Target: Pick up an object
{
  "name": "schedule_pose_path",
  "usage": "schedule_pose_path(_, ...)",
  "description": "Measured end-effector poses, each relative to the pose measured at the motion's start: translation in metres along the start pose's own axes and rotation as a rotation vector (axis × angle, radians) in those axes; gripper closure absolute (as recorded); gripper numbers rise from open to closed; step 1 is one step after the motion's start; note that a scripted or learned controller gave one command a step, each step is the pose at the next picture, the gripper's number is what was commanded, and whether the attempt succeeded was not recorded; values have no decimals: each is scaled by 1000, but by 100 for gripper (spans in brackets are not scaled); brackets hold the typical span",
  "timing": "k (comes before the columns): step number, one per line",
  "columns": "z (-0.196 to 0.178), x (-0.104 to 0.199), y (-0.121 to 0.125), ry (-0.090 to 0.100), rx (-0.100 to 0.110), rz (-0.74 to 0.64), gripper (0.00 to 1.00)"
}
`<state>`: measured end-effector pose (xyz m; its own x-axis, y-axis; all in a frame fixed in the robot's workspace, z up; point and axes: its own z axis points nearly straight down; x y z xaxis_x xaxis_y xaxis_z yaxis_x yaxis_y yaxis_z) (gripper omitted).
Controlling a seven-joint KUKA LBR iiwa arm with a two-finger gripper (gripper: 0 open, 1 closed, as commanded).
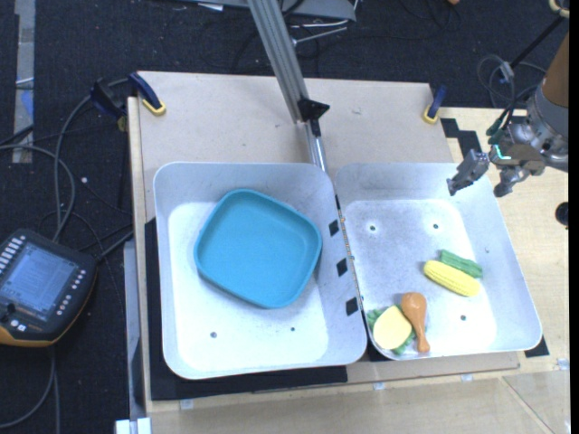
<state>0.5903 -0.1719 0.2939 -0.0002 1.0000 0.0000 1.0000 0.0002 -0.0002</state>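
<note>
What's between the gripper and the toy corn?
Nothing: the camera view shows bare white bin floor between the gripper and the toy corn.

Blue plate point(259, 247) in white bin point(176, 242); yellow corn point(452, 277) w/ green husk, orange drumstick point(416, 318), yellow-green slice point(391, 327).

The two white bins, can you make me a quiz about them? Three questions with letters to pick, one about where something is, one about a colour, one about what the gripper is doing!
1. Where does the toy corn cob lie?
A. in the right bin
B. on the plate
C. on the floor

2. What colour is the square plate in the left bin?
A. red
B. blue
C. green

3. What is the gripper doing?
A. gripping the toy drumstick
B. pressing on the plate
C. hanging open with nothing in it, above the right bin's far right corner

Answers: 1 A, the corn lies on the right bin's floor. 2 B, the plate is light blue. 3 C, its fingers are spread with nothing between them.
</note>
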Motion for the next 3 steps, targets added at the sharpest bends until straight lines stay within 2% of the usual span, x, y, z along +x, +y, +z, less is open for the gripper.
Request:
schedule_pose_path(1,0,0,0,0,0,0,0)
schedule_pose_path(3,116,12,-2,1,4,0,0)
